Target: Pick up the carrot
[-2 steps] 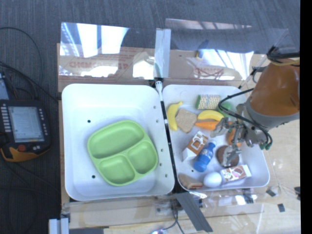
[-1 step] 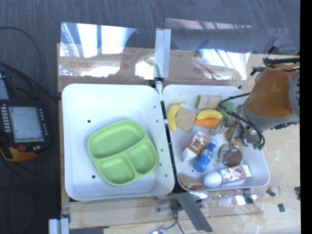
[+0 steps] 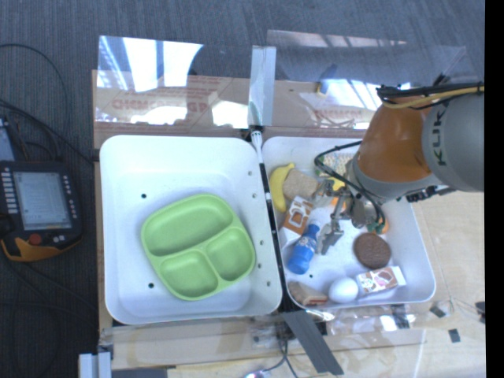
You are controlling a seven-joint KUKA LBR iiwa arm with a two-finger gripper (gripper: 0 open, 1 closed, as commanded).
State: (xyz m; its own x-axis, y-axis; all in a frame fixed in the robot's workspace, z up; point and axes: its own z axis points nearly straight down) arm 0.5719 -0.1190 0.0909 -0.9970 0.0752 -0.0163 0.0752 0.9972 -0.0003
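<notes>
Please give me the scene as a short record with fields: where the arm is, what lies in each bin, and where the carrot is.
arm: reaches in from the right, gripper low over the right bin
left bin: green divided plate
right bin: banana, blue bottle, brown round disc, white egg, small red and white box
carrot: a small orange piece beside the wrist, mostly hidden by the arm
carrot held: no, not between the jaws

The bench (image 3: pixel 449 235) bears 2 white bins (image 3: pixel 126 172) side by side.
</notes>
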